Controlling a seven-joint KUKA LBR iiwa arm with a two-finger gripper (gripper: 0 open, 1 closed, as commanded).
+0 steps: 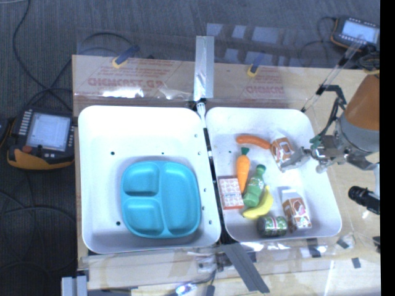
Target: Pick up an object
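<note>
Camera view: robot arm (361, 119) over the right bin (321, 140).
Its gripper (295, 158) sits at a small brown packet (281, 150); finger position cannot be told. Left bin (99, 128) holds a blue tray (162, 198).

R bin (308, 125) crowded — open floor only at far corner, top-left.

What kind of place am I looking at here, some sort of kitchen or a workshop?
Most likely a robotics lab, not a kitchen. A grey robot arm reaches over a bench with two white bins, the food looks like toys, and handheld control pendants with cables lie on the carpet.
</note>
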